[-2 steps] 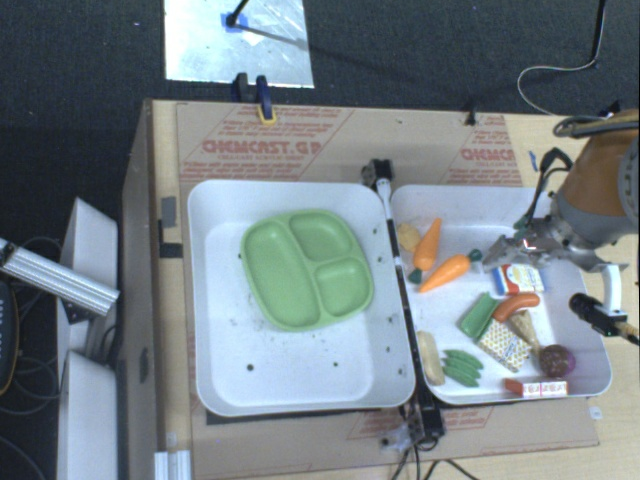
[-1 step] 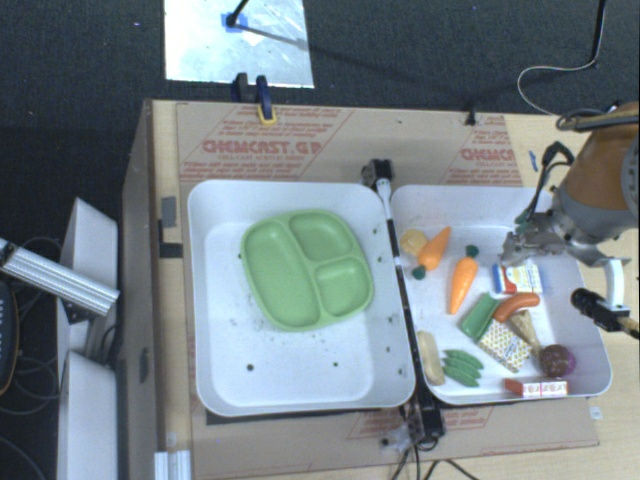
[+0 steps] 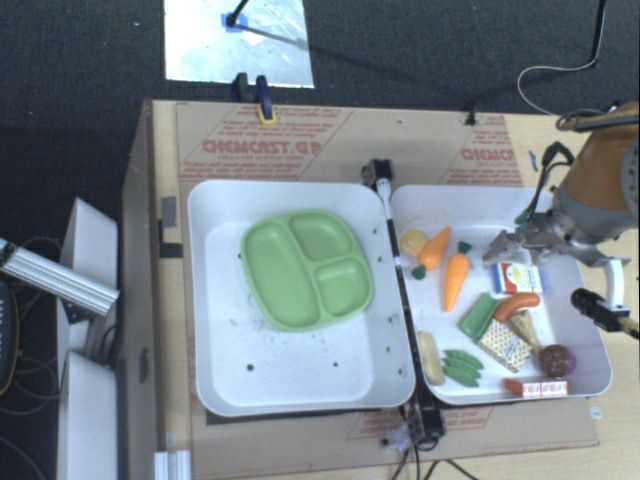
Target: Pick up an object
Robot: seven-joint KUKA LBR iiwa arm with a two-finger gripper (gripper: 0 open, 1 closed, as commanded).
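The gripper (image 3: 512, 248) hangs low over the right bin (image 3: 470, 206), just above the white and blue carton (image 3: 520, 277) at the far right of the toy food, beside the carrot (image 3: 455, 279); its opening cannot be told

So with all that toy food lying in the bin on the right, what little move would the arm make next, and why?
Probably a short drop straight down. The grey two-finger gripper hovers at the right-hand shallow white bin, just above the small white box with red and blue print. The orange toy carrot lies apart to its left, so the box seems the likeliest target.
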